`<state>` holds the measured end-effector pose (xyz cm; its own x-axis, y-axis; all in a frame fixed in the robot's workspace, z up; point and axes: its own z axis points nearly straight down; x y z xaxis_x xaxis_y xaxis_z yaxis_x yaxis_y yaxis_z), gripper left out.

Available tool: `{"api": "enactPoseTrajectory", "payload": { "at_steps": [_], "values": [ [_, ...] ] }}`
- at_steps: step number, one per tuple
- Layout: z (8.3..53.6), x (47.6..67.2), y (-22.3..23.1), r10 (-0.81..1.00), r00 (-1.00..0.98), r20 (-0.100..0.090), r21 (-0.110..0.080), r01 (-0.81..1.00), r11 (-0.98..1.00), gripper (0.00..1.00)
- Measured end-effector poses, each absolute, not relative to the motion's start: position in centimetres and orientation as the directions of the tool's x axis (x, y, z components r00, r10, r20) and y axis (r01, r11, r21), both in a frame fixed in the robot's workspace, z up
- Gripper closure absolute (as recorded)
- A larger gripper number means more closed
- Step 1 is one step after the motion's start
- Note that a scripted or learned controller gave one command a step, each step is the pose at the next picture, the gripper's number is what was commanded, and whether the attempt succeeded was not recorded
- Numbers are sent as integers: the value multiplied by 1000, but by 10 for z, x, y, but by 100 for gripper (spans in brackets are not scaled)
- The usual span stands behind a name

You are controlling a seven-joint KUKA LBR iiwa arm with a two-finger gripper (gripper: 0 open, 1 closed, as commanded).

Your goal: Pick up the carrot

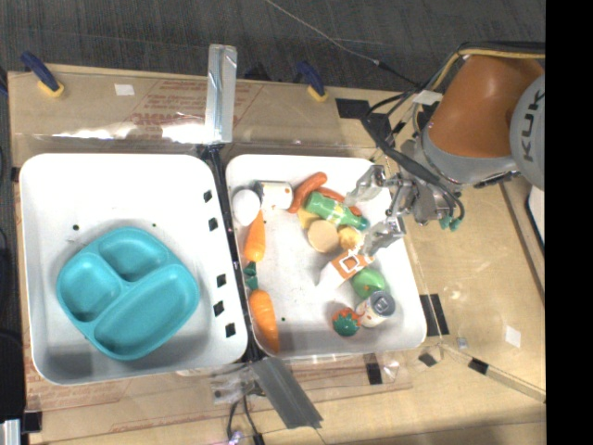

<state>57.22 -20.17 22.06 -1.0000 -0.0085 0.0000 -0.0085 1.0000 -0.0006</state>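
The two-finger metal gripper (378,209) hangs spread and empty over the right white bin's (301,334) far side, well apart from the orange tapered carrot (255,237) lying by the left wall.

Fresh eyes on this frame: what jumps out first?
The teal plate alone in the left bin draws the eye, then the toy-food clutter in the right bin. Carrots lie along that bin's left wall, another near its front left corner. The gripper hangs over the right bin's right side, above the pile, with nothing visibly between its fingers.
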Motion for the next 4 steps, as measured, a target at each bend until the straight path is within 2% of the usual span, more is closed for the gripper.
{"api": "enactPoseTrajectory", "payload": {
  "at_steps": [1,2,3,4],
  "values": [
    [91,561,-133,-119,-993,-1,1,-119,993,0],
    [93,628,-108,-344,-939,-2,0,-344,939,0],
    [105,630,-106,-350,-937,-6,-2,-350,937,100],
    [196,658,-54,-172,-985,-8,-1,-172,985,100]
  ]
}}
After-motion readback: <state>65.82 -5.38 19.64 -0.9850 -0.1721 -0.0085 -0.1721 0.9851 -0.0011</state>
